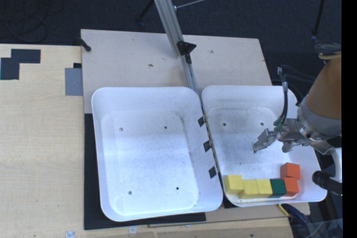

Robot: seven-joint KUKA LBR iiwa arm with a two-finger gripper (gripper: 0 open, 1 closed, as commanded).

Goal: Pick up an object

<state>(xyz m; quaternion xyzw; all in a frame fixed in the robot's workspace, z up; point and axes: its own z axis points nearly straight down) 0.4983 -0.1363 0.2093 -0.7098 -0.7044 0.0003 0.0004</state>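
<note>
Bench bears two white bins side by side.

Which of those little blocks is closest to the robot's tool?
The upper orange block, at the row's right end; the tool hovers above-left. The yellow blocks and green block lie farther.

Most of the arm is cut off at three o'clock, so only its orange band and grey wrist show. The gripper is small and blurred against the right bin, its fingers too indistinct to read. At five o'clock, the blocks sit packed together in the bin's near corner, their shared edges hard to separate.
</note>
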